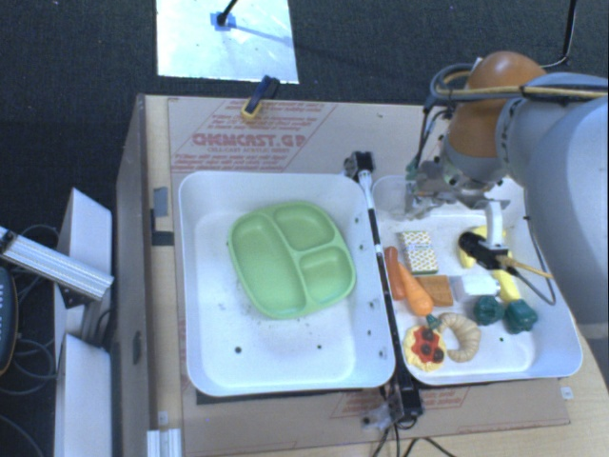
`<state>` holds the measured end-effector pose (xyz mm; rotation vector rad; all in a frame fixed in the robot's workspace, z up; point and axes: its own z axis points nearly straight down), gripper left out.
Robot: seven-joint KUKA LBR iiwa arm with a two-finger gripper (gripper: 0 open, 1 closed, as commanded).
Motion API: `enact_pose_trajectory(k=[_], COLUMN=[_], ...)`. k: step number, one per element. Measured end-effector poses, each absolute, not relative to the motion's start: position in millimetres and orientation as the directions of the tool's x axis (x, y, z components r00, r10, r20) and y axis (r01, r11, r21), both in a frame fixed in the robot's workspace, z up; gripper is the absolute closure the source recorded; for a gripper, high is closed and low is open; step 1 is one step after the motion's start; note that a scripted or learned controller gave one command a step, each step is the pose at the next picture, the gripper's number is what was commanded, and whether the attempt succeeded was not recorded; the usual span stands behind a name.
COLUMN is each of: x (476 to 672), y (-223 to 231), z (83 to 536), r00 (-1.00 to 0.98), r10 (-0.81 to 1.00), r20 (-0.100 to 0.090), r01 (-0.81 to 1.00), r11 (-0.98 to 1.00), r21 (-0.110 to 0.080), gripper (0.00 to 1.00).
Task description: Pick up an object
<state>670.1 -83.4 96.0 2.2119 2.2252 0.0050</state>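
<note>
Gripper [419, 201] hovers at the right bin's [561, 350] far left corner; its grasp state cannot be told. Checkered block [419, 251] lies just nearer.

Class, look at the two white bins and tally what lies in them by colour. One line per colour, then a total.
Green: 3, the divided plate and two small teal pieces
Orange: 2, carrot, flat block
Yellow: 2, banana, pizza slice
Tan: 1, croissant
Patterned: 1, small block
Total: 9
</note>
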Motion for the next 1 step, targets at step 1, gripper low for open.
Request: enact_pose_trajectory(k=[1], x=[670.0], y=[-83.4], z=[95.9], r00=[-0.006], r10=[1.0], r20=[-0.001], r01=[1.0], r11=[0.006], r21=[0.005], gripper=[0.0])
